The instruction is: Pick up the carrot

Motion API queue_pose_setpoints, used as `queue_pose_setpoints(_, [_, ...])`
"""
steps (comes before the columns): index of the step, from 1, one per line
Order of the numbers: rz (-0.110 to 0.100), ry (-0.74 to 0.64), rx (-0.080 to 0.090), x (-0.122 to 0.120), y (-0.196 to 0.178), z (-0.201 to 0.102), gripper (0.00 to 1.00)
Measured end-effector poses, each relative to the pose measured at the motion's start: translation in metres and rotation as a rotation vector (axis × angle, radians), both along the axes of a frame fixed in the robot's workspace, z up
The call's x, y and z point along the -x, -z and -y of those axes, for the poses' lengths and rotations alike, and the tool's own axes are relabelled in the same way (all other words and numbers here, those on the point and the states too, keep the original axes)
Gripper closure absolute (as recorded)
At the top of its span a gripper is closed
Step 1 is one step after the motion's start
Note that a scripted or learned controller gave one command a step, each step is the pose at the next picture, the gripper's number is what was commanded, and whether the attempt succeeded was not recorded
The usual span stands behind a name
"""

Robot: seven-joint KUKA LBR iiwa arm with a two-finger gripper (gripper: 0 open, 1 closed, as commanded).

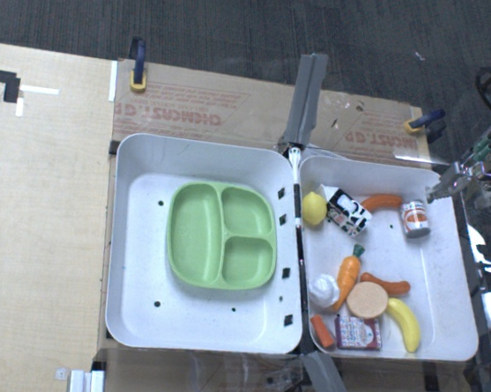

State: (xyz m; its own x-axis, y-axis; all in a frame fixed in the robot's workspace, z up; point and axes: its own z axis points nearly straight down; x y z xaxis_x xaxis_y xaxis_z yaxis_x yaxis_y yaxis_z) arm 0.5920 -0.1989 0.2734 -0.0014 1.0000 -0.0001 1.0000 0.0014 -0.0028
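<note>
The tabletop (36, 165) is carrying two white bins. The left bin (124, 247) is holding a green divided plate (223, 232). The arm (466, 169) is hanging over the far corner of the right bin (444, 277). I cannot tell how its jaws are standing. The carrot (349, 271) is lying in the middle of the right bin, well apart from the arm. I think the reaching step is only starting. Next the arm is needing to move over the carrot and come down.

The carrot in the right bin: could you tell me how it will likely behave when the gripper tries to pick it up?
The carrot looks like a stiff moulded toy, so it probably won't flex. Its tapered, rounded body may roll or slip between fingers. It lies close against a white item and a round tan piece, so a grasp could well nudge them.
</note>
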Motion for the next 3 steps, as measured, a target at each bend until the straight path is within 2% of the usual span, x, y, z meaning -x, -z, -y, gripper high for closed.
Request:
queue_pose_setpoints(1, [-0.001,-0.055,-0.001,0.040,0.126,-0.051,0.00])
queue_pose_setpoints(2, [-0.001,-0.018,-0.001,0.071,0.183,-0.101,0.00])
queue_pose_setpoints(3, [0.005,-0.014,-0.001,0.069,0.172,-0.099,1.00])
